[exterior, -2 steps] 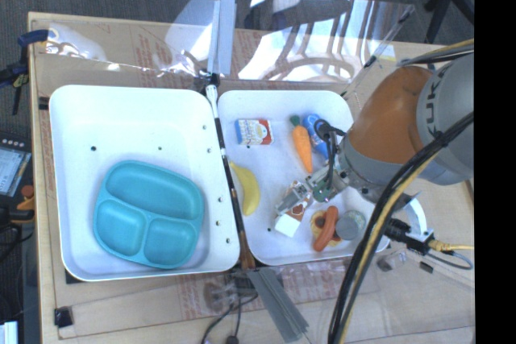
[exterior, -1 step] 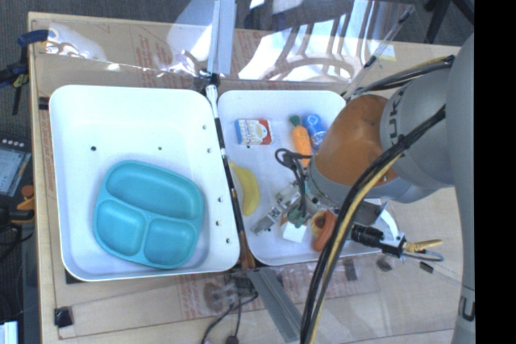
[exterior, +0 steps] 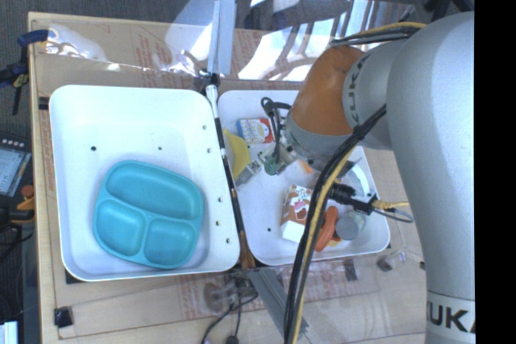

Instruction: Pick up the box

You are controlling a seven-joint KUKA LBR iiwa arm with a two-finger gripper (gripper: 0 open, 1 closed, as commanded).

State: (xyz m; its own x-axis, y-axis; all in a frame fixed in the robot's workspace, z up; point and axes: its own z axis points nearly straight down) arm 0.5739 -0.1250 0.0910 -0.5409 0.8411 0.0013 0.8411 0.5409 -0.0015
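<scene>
**A:** Biggest first: where is the arm [exterior: 419,133]?

**B:** It reaches in from the right and hangs over the right bin [exterior: 250,250], covering much of it. The left bin [exterior: 64,173] holds a blue divided tray [exterior: 149,212].

**A:** And the gripper [exterior: 270,165]?

**B:** Low, near the right bin's left wall, beside something yellow [exterior: 235,149]. The wrist hides it, so I cannot tell its state.

**A:** The boxes?

**B:** One box [exterior: 297,213] lies near the bin's middle, towards the near side, with an orange item [exterior: 326,228] just right of it. A smaller carton [exterior: 255,129] sits farther back.

**A:** Which step, then?

**B:** Probably the descent to grasp, with nothing visibly held. Next, it needs to centre over a box and close on its sides.
</scene>
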